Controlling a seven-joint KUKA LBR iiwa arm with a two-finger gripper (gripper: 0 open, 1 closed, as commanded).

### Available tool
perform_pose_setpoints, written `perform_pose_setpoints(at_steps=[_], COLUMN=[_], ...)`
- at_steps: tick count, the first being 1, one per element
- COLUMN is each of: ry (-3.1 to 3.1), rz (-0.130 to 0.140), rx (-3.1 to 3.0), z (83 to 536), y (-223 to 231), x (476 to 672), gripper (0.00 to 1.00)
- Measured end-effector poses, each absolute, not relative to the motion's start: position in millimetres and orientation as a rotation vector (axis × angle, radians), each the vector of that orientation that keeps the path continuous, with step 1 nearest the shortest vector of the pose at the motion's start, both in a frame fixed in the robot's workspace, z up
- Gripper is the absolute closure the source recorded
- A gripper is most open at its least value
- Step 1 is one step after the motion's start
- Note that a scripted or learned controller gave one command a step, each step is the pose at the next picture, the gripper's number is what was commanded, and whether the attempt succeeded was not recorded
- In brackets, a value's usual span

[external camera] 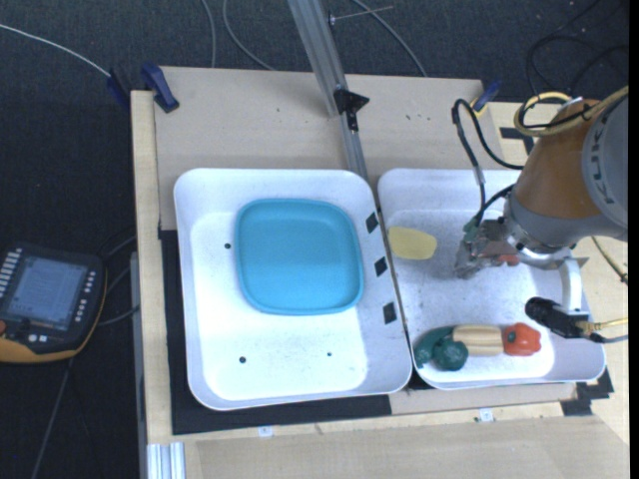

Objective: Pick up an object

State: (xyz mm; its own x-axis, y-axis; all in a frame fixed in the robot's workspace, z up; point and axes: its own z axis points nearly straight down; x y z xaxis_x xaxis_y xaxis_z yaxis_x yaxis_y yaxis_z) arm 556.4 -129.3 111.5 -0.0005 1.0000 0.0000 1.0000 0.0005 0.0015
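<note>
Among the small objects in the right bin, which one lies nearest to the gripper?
The yellow piece, alone near the right bin's left wall, level with the gripper. The green, tan and red objects lie in a row along the front edge, farther away.

I work in a robotics lab: my plywood bench (250, 118) stands on dark carpet strewn with cables (200, 8), a teach pendant (45, 302) lying beside it.

Grey arm (609, 183), orange band (552, 173), black cables (469, 143).
</note>
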Motion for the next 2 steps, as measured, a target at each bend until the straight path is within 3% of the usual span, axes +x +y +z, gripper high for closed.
perform_pose_setpoints(at_steps=[2], ry=[2.219], rz=[0.005], rx=[2.218], z=[217], y=[-129], x=[559.0], gripper=[1.00])
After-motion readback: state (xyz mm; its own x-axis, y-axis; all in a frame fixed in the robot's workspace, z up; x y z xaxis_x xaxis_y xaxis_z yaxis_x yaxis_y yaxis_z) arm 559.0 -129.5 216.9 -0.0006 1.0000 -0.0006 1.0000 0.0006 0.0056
